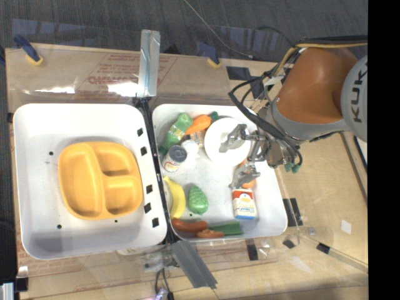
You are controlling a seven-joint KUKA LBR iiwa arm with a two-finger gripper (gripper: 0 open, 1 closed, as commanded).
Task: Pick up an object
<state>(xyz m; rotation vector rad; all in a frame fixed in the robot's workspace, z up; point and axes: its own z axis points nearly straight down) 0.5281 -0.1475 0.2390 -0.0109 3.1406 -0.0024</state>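
Right bin [275,212] is holding the pickable items. A green bottle [177,129] is lying tilted at the far left, touching an orange carrot-like piece [200,123]. A white plate [217,137] is sitting beside them toward the right. A small jar with a dark lid [175,155] is resting at the left wall. A yellow banana [177,197] and a green ridged piece [197,199] are lying side by side. A small carton [244,205] with a red top is lying near the right. A red piece [190,226] and a green strip [228,229] are lying along the near wall.
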